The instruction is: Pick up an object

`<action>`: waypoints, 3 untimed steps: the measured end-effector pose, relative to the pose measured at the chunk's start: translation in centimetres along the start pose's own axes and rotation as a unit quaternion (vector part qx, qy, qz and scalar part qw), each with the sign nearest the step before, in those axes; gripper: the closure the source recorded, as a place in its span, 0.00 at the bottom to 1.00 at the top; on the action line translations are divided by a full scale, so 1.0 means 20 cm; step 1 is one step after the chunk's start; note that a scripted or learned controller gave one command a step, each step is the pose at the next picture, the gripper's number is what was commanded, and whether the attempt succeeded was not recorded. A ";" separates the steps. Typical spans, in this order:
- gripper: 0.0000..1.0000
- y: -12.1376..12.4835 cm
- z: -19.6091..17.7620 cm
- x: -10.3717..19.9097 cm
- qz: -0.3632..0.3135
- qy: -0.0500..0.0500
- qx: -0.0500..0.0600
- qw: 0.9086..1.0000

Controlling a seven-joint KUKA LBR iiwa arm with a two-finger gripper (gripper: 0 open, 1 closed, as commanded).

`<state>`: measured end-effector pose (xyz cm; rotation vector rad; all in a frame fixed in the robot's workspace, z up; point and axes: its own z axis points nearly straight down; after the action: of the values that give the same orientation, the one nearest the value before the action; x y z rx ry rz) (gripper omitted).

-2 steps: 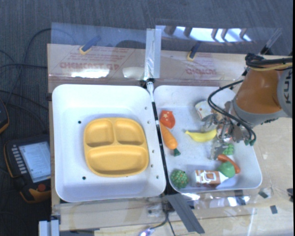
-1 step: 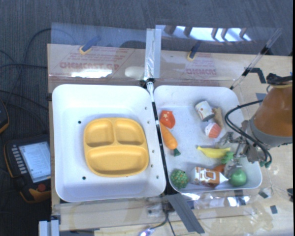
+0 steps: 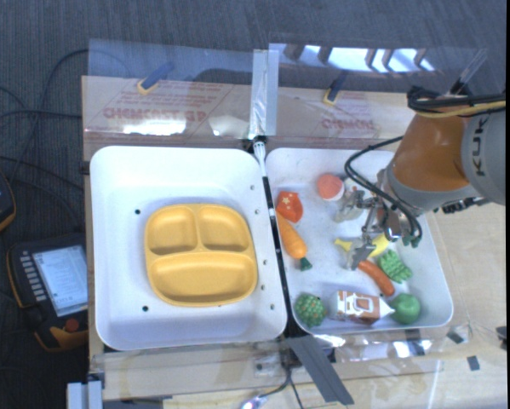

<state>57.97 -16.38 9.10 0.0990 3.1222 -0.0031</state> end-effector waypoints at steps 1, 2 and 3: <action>0.00 -0.06 -0.03 0.36 -0.005 -0.012 0.002 1.000; 0.00 0.06 -0.01 0.28 -0.006 0.000 0.002 1.000; 0.00 -0.05 0.00 0.09 -0.002 0.002 0.001 1.000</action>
<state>56.14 -17.17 9.09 0.0944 3.1263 -0.0048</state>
